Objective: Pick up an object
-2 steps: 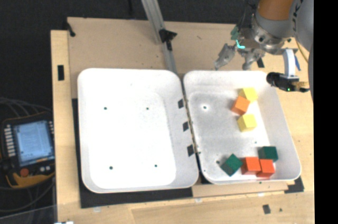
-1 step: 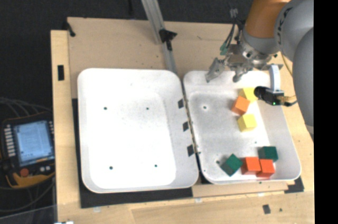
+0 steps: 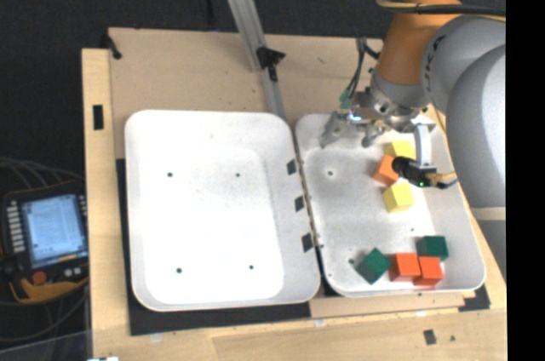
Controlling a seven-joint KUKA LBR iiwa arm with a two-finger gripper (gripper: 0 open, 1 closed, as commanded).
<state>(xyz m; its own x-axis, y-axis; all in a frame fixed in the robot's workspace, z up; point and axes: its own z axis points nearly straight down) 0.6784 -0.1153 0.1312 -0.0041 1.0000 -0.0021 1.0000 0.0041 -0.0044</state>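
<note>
Claw (image 3: 351,128) sits at the right white plastic bin's (image 3: 341,206) far edge, fingers look spread, nothing between them. Nearest targets: yellow foam cube (image 3: 398,197), orange block (image 3: 387,170), both well apart. Risk: descending here grabs bare floor or clips the rim.
</note>
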